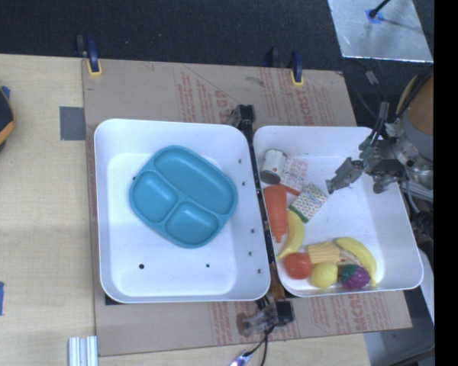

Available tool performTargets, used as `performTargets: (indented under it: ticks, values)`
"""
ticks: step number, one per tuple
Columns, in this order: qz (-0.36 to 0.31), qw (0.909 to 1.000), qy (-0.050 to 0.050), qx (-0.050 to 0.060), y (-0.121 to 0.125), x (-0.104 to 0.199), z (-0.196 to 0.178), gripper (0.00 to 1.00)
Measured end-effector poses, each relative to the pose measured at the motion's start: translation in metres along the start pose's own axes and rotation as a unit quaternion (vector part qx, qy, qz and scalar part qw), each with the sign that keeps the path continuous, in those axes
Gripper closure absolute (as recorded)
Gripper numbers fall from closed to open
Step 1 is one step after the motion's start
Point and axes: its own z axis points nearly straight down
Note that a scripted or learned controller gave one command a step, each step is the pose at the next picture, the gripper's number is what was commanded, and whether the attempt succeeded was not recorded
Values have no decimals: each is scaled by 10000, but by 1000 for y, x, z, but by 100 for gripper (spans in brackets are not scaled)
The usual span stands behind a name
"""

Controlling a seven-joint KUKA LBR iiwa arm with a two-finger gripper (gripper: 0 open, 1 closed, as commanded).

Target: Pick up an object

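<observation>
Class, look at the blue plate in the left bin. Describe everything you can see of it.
The plate is light blue, plastic by its look, a rounded rectangle split into three compartments: one long one and two smaller ones. Nothing lies in it. It sits flat, face up and turned at a slant, on the floor of the left bin, a little towards the far side, apart from the bin's walls.

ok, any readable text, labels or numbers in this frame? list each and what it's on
Nothing can be quoted for certain.
Cardboard sheet under the bins: red printed lettering along its edges, too blurred to read.
Small can in the right bin: label too small to read.
Pink-and-white packet beside the can: print blurred.
Speckled packet: pattern visible, no legible words.
Blue divided plate in the left bin: no markings.
</observation>
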Motion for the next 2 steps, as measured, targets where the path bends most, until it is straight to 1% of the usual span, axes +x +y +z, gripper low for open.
performTargets:
  ticks: [1, 2]
  values:
    - [-1, 10000, -6, 9, 44, 15, 140, 0]
    - [3, 10000, -5, 2, 32, -2, 179, 0]
